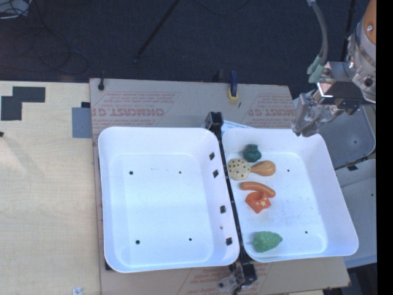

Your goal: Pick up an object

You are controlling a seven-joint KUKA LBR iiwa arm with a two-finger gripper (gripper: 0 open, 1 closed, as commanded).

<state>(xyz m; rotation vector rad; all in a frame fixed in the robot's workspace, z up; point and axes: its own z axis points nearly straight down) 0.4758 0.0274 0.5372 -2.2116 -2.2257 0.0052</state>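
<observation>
your pick candidates all sit in the right bin (334, 223), bunched toward its left wall. farthest from you is a dark teal lump (252, 152) with a bumpy outline. just beside it lies a tan, pear-like piece (263, 169), smooth and glossy, its narrow end touching a pale round disc (237, 168) dotted with dark holes, like a lotus-root slice. below them a slim orange-red sausage shape (257, 188) lies across the bin, and a red wedge (258, 203) with a pale spot on top sits against it. well apart from that cluster, near the front edge, rests a green leafy lump (267, 241) with a rough, matte surface. they all read as small moulded toy foods.

the left bin (116, 165) is the same shallow white plastic with rounded corners, with small dark dots on its floor. black clips run along the seam between the two bins. both bins rest on a printed brown cardboard sheet (153, 106) on the pale wooden table (43, 195).

the gripper (305, 125) hangs above the far right corner of the right bin, clear of every object. its tip is blurred and you cannot tell whether the jaws are apart or together; nothing shows between them.
</observation>
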